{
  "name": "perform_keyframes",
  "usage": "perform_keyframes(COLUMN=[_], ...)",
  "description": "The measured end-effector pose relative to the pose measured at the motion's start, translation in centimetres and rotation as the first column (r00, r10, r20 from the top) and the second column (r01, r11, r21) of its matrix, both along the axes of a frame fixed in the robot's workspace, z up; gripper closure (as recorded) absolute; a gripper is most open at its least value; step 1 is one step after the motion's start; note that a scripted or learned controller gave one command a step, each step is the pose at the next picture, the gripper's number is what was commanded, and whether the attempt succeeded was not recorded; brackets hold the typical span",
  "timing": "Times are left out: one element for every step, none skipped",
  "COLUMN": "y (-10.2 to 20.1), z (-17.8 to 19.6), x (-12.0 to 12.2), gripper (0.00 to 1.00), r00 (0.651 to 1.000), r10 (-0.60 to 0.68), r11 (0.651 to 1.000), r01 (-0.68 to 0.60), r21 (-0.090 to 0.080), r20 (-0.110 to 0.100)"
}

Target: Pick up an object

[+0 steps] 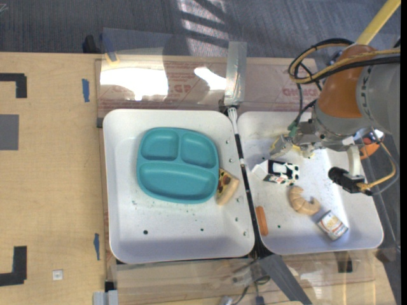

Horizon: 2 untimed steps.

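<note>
In the right bin point(362, 237) lie a black-and-white toy cow point(282, 171), a tan croissant point(304, 201), a small tin can point(332, 225) and an orange stick-shaped piece point(261, 220) by the left wall. My gripper point(283, 145) hangs over the bin's upper left part, just above and slightly left of the cow, with a gap between them. Nothing shows in its grasp. The grey arm with its orange band point(343, 91) comes in from the right over the bin's far side.
The left bin point(121, 234) holds a teal divided plate point(177, 164), with a pizza-slice toy point(226, 185) leaning at its right edge near the wall between the bins. Black and yellow cables point(356, 180) hang over the right bin's right side.
</note>
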<state>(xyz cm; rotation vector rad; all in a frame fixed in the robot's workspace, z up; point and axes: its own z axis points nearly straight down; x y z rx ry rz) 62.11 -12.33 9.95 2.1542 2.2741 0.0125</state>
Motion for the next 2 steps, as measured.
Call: perform_keyframes(y=[-1.51, -1.51], z=[-1.38, -0.52], x=[4.42, 4.22], gripper=[0.0, 1.0], r00=[0.997, 0.996], r10=[-0.081, -0.081], r11=[0.997, 0.997], r01=[0.081, 0.081], r21=[0.001, 0.0], r20=[-0.021, -0.03])
